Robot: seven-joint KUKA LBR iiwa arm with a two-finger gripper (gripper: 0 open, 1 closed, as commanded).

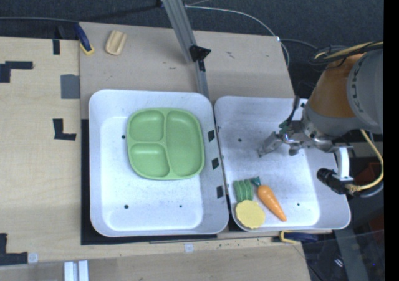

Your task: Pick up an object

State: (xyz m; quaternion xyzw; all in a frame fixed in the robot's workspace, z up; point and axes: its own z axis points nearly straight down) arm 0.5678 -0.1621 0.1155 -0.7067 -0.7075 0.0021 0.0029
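on the wooden bench [37, 149] — two white bins [100, 149] side by side.

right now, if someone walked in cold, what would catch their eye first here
Probably the green divided plate, lying alone in the left bin. Next, the orange carrot beside a yellow round piece and a green piece, clustered at the right bin's near edge. The gripper hangs above that bin's middle, clear of the food.
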